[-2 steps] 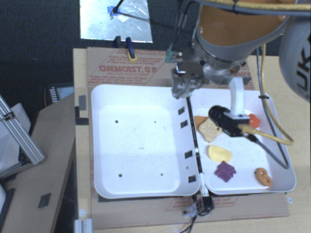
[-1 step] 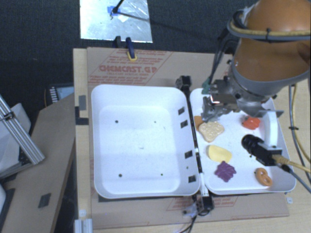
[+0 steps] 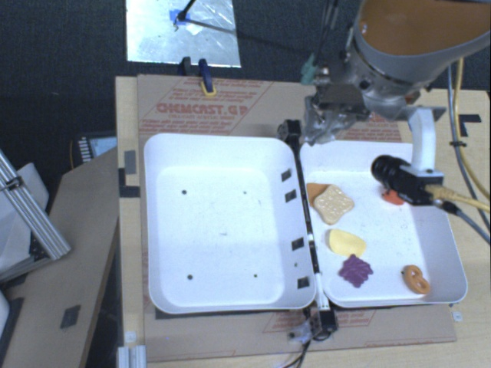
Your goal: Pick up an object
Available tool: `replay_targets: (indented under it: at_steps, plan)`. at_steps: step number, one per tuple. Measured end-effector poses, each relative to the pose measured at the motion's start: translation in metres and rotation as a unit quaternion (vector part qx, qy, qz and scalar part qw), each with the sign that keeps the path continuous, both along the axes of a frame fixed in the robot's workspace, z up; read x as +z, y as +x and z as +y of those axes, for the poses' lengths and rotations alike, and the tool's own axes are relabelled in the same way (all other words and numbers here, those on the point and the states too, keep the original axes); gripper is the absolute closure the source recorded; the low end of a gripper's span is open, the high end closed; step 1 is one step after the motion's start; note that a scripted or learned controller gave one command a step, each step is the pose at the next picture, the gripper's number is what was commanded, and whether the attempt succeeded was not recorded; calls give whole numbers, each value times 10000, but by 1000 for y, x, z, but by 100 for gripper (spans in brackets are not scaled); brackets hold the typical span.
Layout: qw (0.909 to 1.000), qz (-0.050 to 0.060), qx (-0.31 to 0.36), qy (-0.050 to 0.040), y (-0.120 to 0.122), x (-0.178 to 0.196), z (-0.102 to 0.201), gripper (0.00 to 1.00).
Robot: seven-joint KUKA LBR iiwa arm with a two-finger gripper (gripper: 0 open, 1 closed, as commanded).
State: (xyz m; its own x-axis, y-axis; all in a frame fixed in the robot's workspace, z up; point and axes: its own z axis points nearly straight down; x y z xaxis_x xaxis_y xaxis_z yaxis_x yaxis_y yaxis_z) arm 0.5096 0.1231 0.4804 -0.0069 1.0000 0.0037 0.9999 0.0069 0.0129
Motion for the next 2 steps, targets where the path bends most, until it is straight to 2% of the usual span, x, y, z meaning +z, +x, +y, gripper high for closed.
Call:
replay_targets:
  at_steps: [1, 2]
  plan:
    - [10000, 45, 17, -4, 20, 10, 70, 100]
    - [10000, 31, -12, -2, 19, 58, 68, 100]
